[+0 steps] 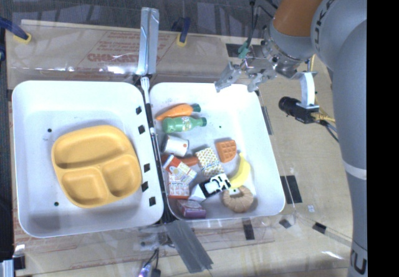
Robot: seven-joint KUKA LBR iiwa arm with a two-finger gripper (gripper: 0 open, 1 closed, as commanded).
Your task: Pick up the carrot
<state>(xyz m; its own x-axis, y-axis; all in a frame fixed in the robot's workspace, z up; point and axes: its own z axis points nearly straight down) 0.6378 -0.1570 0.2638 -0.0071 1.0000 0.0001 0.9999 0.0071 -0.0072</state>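
Note:
The carrot (176, 110), orange with a green top end, lies near the back left of the right bin (265, 145), just above a green bottle (184, 124). My gripper (239, 77) hangs over the bin's back right rim, well to the right of the carrot and above it. Its two fingers are spread, one finger (224, 80) to the left and the other by the rim, and nothing sits between them.
The right bin also holds a white cup (177, 145), a waffle-like orange piece (225, 148), a banana (242, 173), a round bun (239, 199) and several small boxes. A yellow divided tray (95, 163) lies in the left bin (37, 107). A metal divider (148, 42) stands between the bins.

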